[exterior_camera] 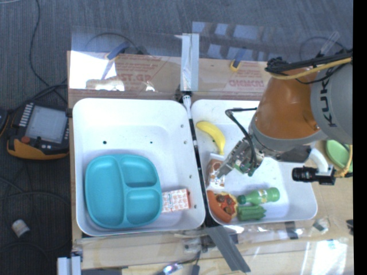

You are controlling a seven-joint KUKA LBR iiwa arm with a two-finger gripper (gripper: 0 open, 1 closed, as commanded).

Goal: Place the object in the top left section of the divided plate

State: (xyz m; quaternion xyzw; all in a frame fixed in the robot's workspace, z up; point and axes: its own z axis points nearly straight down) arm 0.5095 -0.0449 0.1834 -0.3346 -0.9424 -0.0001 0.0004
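A teal divided plate (122, 188) lies in the left bin (114, 119), near its front. A small pink and white carton (175, 200) rests against the plate's right side. My gripper (229, 166) hangs low over the left part of the right bin (298, 205), just above a brown and white object (214, 171). A yellow banana (213, 136) lies behind it. In front sit a red and orange pizza-like piece (222, 204), a green bottle (260, 197) and a dark green item (250, 213).
The arm's orange band and grey body (289, 110) cover the back of the right bin. A divider wall (195, 153) separates the two bins. A cardboard sheet (143, 73) stands behind them. A green object (338, 152) sits at the far right.
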